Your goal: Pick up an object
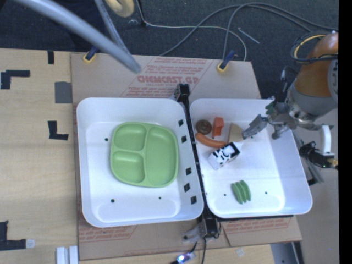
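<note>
Objects [223, 154] below slanted arm [313, 87] (right bin)

The arm [318, 76] is cut off by the right edge. A tan piece [236, 131] is partly hidden behind the gripper [254, 128]. The brown round thing [204, 126] is too small to name, perhaps a cookie.

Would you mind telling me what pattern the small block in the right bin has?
The small block is white with black patches, cow-like, seen in the camera view.
</note>
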`<action>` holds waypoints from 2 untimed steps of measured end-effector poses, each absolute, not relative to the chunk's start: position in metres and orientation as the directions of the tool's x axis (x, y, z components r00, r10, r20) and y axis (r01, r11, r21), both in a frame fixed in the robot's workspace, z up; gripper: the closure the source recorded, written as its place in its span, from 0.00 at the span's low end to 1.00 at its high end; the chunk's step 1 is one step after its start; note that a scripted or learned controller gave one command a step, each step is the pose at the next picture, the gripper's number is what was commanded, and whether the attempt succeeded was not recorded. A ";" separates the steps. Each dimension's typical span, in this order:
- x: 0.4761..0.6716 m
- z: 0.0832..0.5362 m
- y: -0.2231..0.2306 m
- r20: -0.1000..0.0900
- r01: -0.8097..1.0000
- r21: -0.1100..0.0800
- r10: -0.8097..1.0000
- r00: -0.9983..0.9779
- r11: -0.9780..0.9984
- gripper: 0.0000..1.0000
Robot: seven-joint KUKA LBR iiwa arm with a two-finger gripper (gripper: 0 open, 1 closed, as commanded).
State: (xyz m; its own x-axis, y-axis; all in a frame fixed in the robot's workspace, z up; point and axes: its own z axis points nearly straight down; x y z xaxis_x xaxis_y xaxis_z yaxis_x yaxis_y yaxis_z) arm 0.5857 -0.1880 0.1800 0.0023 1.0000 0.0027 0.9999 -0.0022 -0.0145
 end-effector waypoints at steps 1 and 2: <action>0.589 0.187 -0.188 0.000 1.000 -0.003 1.000 -0.002 0.002 0.00; 0.580 0.138 -0.192 0.000 1.000 -0.007 1.000 -0.001 0.001 0.00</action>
State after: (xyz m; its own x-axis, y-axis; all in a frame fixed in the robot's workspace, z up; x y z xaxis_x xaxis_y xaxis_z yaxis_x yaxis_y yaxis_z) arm 0.5799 -0.1923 0.1375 -0.0009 1.0000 0.0000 1.0000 0.0009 -0.0072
